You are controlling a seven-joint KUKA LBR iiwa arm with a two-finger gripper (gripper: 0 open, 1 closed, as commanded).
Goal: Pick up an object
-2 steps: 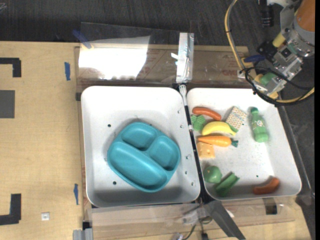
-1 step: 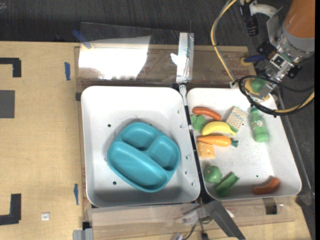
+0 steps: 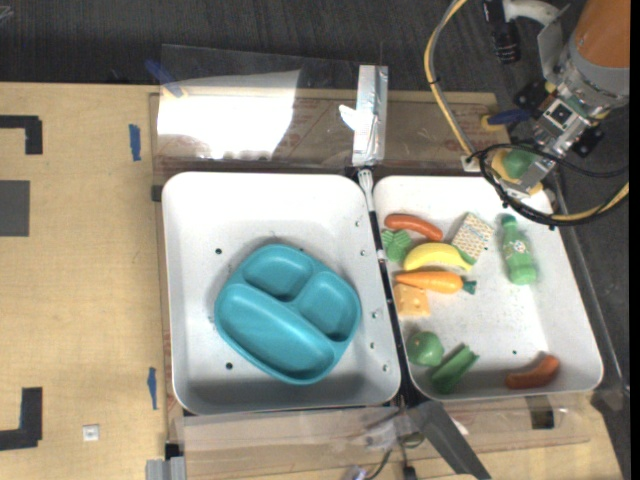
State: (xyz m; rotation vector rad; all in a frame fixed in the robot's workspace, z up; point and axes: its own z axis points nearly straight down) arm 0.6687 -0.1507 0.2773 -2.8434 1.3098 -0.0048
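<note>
While end effector (image 3: 522,165) grips green object (image 3: 517,162), raised above right bin (image 3: 580,318), axis unclear.

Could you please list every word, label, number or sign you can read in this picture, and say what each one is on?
None can be read.
Green plastic bottle in the right white bin: label too blurred.
Small square marker on the wooden bench: too small.

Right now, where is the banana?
The banana lies in the right bin, near its left wall, just below the red sausage and above the carrot.
</note>
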